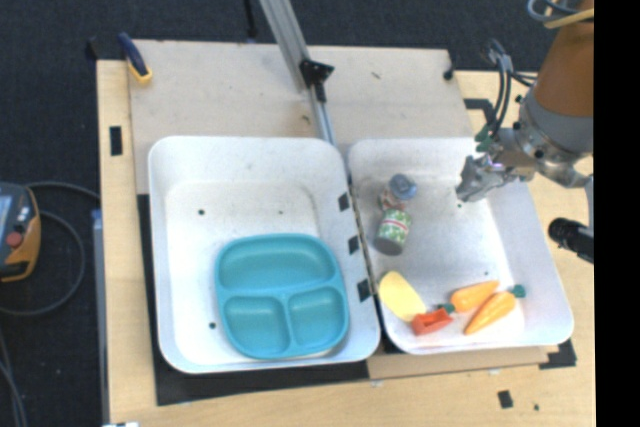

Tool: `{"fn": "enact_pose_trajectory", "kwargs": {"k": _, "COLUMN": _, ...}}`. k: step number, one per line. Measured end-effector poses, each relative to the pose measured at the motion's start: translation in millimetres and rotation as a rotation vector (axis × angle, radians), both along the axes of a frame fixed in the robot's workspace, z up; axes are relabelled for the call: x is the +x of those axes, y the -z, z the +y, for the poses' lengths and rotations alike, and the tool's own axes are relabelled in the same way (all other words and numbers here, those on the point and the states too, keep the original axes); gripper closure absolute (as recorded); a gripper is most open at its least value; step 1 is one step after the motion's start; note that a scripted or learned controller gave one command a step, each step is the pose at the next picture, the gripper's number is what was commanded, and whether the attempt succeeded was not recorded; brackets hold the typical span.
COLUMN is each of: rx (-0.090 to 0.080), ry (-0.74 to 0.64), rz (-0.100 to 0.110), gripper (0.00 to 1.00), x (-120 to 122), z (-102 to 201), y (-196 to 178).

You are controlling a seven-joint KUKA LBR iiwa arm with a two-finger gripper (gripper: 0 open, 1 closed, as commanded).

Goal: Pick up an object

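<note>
My gripper (470, 185) hangs over the upper right part of the right bin (535, 245), with nothing visible between its fingers. A small bottle with a grey cap and a green label (395, 215) lies in that bin's left half, well to the left of the gripper. Along the bin's front edge lie a yellow piece (401, 295), a small red piece (432, 321) and two orange carrots (485, 305).
The left bin (180, 185) holds a teal compartment tray (283, 295). A grey metal bar (280, 15) slants down from the top to the gap between the bins. A blue and yellow tool (134, 58) lies at the bench's back left corner.
</note>
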State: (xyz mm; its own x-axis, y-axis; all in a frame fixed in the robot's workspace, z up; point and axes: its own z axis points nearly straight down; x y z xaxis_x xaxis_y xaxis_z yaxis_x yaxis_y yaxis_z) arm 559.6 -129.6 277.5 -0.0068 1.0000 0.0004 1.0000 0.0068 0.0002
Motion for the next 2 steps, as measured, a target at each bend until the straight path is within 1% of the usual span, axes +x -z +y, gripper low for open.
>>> {"fn": "enact_pose_trajectory", "kwargs": {"k": 1, "rx": 0.000, "ry": -0.001, "rz": -0.002, "gripper": 1.00, "x": 21, "z": 58, "y": 11}}
{"fn": "enact_pose_trajectory", "kwargs": {"k": 2, "rx": 0.000, "ry": -0.001, "rz": 0.001, "gripper": 1.00, "x": 35, "z": 115, "y": 24}}
